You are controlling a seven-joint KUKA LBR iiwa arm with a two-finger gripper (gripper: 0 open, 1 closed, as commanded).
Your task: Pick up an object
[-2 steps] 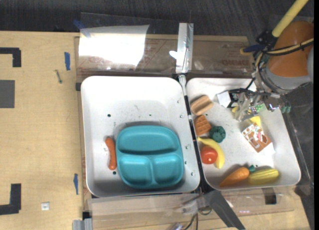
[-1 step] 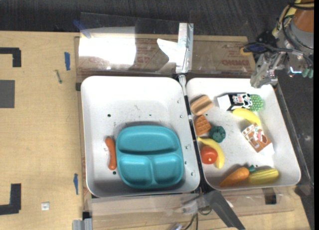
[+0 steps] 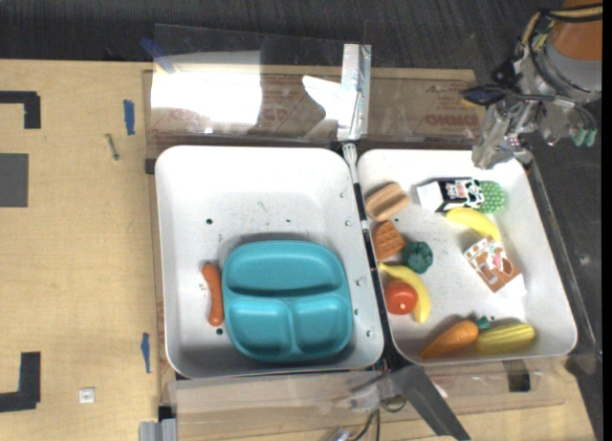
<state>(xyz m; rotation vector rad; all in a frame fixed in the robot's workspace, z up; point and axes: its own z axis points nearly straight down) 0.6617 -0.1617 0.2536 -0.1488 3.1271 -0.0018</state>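
Note:
My gripper [image 3: 503,150] hangs over the back right corner of the right bin [image 3: 555,281], open, with nothing between its fingers. Just below it in that bin lie a black-and-white carton [image 3: 448,192], a green bumpy ball [image 3: 491,197] and a yellow banana [image 3: 474,222]. Further left are a burger bun [image 3: 386,200], an orange waffle piece [image 3: 387,238] and a green broccoli [image 3: 417,256]. A red-and-white packet [image 3: 492,264], a red tomato [image 3: 401,302] beside a second banana [image 3: 413,286], a carrot [image 3: 449,338] and a corn cob [image 3: 505,337] fill the front.
The left bin [image 3: 182,190] holds a teal divided tray [image 3: 285,298] and an orange sausage [image 3: 214,293] along the tray's left side. A clear plastic wall [image 3: 258,95] stands behind the bins. The wooden bench [image 3: 67,238] stretches to the left.

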